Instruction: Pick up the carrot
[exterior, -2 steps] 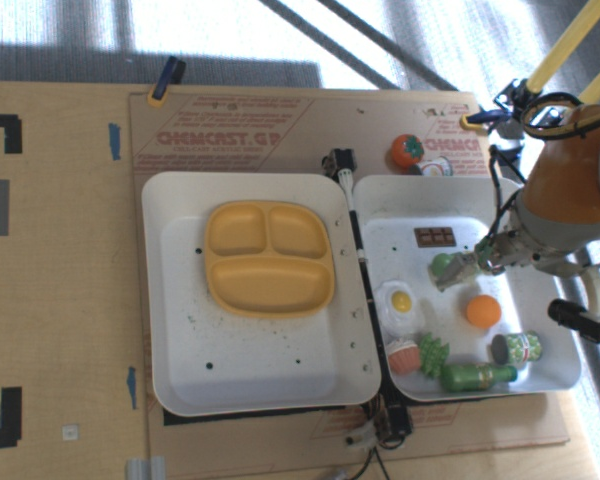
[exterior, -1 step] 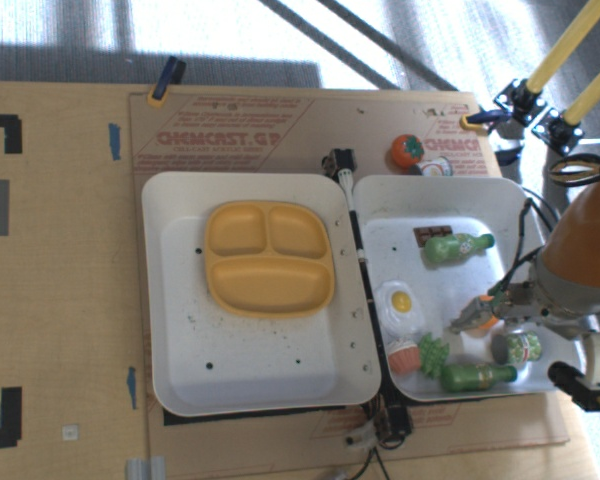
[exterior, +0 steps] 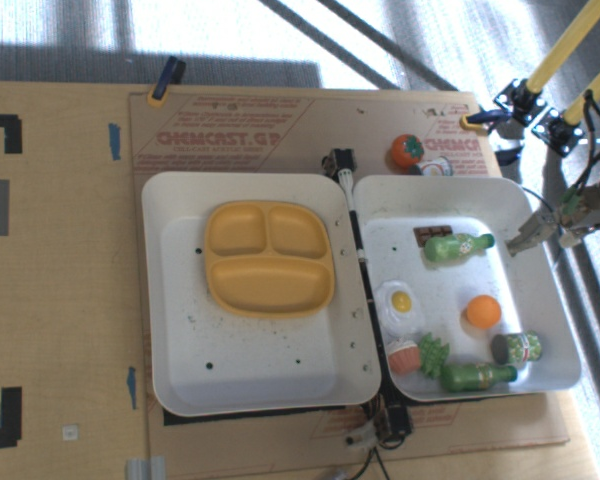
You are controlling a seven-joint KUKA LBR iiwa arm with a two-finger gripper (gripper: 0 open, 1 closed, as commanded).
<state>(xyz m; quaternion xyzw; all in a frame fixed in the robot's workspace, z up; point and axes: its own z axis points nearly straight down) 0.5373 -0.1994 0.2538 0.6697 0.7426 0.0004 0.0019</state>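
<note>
At the bottom of the right bin, in the lower right of the frame, the carrot lies just inside the bin's left wall, its orange root towards the left and its leafy green top towards the right. A green bottle lies on its side just right of the leaves, along the bin's lower edge, and a small can rests just above the bottle's far end.

Higher in the same bin sit an orange and, to its left, a fried egg. Nearer the bin's upper edge, a second green bottle lies tilted, touching a brown chocolate bar.

The left bin holds a yellow divided plate in its upper half.

At the right edge of the frame the gripper hangs over the right bin's upper right rim, well apart from the carrot; whether it is open or closed cannot be told, and nothing is seen in its grasp.

Above the bins, a tomato sits on the cardboard.
</note>
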